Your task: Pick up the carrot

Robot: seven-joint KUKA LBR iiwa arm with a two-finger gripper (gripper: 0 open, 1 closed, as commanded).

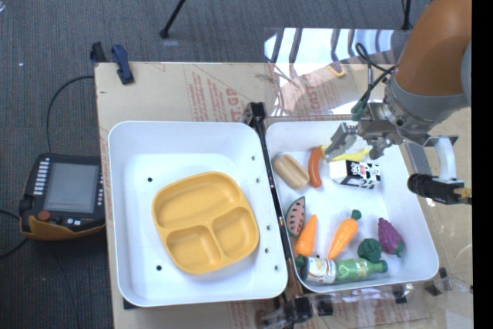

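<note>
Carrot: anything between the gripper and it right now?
Nothing sits on the carrot; its top is exposed. The gripper hovers over the far part of the right bin, above the milk carton. Close neighbours: an orange piece on one side, broccoli on the other, a bottle just in front.

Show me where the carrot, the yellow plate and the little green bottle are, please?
carrot [343, 236]: camera view, right bin, on the middle of its orange body.
yellow plate [187, 204]: camera view, left bin, on its large upper compartment.
green bottle [348, 269]: camera view, right bin's near edge, on its body.
</note>
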